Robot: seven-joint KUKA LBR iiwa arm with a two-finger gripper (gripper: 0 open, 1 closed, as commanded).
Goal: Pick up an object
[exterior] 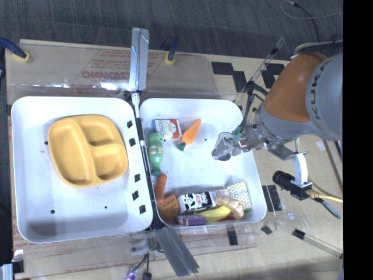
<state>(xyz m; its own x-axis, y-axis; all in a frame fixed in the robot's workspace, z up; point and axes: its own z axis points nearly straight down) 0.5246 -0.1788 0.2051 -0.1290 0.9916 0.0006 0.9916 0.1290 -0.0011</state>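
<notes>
Fingers (223,147) hover just right of the carrot (191,132).

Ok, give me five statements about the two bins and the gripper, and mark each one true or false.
1. The yellow divided tray lies in the left bin. True.
2. The toy carrot lies in the left bin. False: it lies in the right bin, near its far wall, beside the small orange carton.
3. The gripper is over the right bin. True.
4. The green bottle lies against the right bin's right wall. False: it lies along its left wall.
5. The banana lies at the right bin's near edge, among the cluster with the black-and-white carton. True.
</notes>
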